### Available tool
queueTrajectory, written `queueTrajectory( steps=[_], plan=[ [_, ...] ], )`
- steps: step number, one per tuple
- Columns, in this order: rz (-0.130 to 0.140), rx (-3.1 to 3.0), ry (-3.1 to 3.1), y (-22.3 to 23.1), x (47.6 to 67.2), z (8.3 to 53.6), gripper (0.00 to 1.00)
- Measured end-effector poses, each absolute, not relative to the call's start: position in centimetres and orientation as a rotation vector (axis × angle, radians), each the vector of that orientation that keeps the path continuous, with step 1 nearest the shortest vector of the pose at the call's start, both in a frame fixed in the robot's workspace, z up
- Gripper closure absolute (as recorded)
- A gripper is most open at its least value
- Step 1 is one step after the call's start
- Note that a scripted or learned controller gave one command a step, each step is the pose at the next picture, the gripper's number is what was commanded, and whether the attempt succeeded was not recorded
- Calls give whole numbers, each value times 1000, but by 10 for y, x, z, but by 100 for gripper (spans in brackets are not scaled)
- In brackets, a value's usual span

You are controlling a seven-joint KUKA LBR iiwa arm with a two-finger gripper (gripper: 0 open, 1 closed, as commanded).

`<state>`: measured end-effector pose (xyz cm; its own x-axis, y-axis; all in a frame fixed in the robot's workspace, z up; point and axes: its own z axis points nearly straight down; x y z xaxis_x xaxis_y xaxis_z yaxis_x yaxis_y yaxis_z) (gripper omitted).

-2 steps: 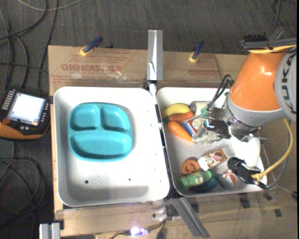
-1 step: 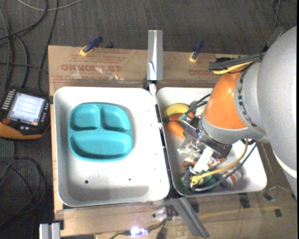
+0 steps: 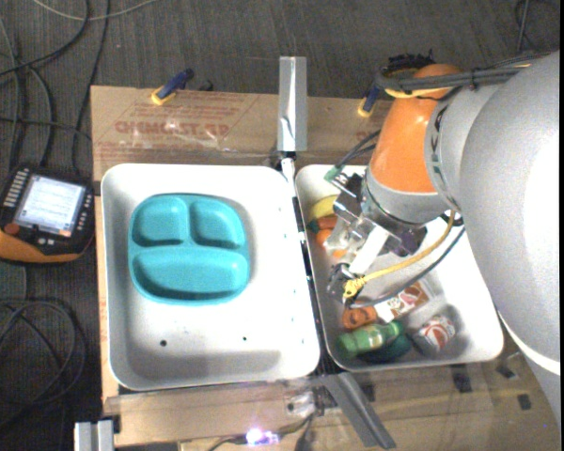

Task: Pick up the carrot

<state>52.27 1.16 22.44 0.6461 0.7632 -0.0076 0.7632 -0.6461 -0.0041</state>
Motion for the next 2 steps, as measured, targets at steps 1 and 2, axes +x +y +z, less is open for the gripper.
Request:
queueTrajectory(
  steps=[1,2],
  plan=[
    [15,-2913,-1176,34,483,266,100],
    [16,-2932,-1129,64,483,291,100]
  ],
)
